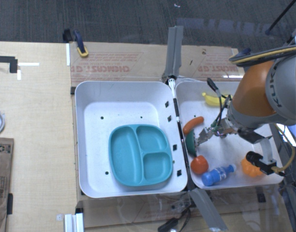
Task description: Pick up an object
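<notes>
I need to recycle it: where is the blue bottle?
The blue bottle lies in the right bin near its front wall, between the tomato and the orange.

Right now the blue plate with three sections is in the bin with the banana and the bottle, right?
Not quite. The camera view shows the blue plate lying by itself in the left bin. The banana and the bottle lie in the right bin, where the arm reaches in.

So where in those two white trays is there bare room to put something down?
Left bin: bare floor rings the teal plate, widest behind it. Right bin: crowded near the divider with carrot, green item, tomato, bottle and gripper.
</notes>
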Controlling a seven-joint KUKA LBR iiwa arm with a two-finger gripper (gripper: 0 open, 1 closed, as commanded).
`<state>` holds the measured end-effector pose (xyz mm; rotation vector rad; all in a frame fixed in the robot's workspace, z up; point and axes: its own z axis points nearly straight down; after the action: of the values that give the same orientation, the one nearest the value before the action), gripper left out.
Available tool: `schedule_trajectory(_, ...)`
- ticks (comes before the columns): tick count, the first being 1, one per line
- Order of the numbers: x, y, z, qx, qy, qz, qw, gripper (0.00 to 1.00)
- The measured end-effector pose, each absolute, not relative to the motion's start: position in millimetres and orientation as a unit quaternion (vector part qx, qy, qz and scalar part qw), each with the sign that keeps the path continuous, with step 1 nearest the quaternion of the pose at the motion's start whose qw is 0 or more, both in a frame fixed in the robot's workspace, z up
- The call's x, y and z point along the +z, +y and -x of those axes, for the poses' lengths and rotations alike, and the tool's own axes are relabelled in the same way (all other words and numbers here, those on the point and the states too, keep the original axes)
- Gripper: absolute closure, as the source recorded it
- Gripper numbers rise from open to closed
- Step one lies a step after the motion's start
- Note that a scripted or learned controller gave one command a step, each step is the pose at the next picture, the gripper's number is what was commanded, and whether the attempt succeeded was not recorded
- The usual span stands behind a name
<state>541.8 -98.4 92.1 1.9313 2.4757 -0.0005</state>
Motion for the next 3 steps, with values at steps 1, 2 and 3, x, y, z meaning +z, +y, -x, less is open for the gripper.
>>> schedule_trajectory(1,92,-110,-632.4,-0.0004,0.837,-0.548,0.000,0.00)
schedule_trajectory(2,88,-151,-650.5,-0.0070,0.825,-0.564,-0.020,0.00)
schedule_trajectory(3,88,-149,-650.7,-0.0076,0.817,-0.576,-0.018,0.00)
